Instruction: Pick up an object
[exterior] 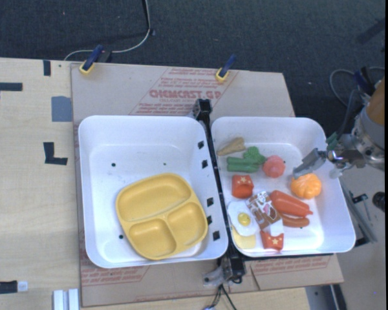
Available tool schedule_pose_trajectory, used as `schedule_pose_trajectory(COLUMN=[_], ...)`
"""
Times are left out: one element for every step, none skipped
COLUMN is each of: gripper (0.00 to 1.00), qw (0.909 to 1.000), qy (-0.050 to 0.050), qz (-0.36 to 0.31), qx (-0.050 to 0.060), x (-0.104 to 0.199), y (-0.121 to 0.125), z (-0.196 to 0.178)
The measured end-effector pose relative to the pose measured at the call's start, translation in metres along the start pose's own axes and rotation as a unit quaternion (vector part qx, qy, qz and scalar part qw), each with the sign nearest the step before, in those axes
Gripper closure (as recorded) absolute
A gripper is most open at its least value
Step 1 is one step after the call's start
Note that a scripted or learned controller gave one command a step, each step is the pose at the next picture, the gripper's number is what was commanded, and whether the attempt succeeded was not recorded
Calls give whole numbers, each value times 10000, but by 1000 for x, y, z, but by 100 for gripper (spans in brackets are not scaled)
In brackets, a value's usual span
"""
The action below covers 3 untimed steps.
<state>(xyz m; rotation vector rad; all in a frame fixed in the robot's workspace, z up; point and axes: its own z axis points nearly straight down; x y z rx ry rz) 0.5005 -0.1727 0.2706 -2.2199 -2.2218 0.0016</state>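
Two shallow white plastic bins sit side by side on a brown cardboard sheet [174,92] that covers your bench. The left bin [94,173] holds one yellow three-compartment plastic tray [160,215], lying toward its near edge. The right bin [333,234] holds the toy foods: a tan piece [231,147] and a green leafy vegetable [246,160] toward the far edge, a pink-red round fruit [274,166] beside them, a small red block [242,186], a fried egg [243,219], a brown wrapped snack [262,210], red sausages [291,205] and a red strawberry-like piece [273,239] near the near edge. The orange round fruit [306,186] lies by the right wall. Your gripper [307,163] hangs just above and beside this orange fruit; whether it is apart or together cannot be told.
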Motion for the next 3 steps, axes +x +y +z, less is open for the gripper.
schedule_pose_trajectory(gripper=[0,0,100], qw=[10000,10000,10000], qy=[28,-21,-6], qz=[-10,14,9], qx=[61,-44,-52], x=[47,71,71], y=[-19,-12,-11], z=[106,186,171])
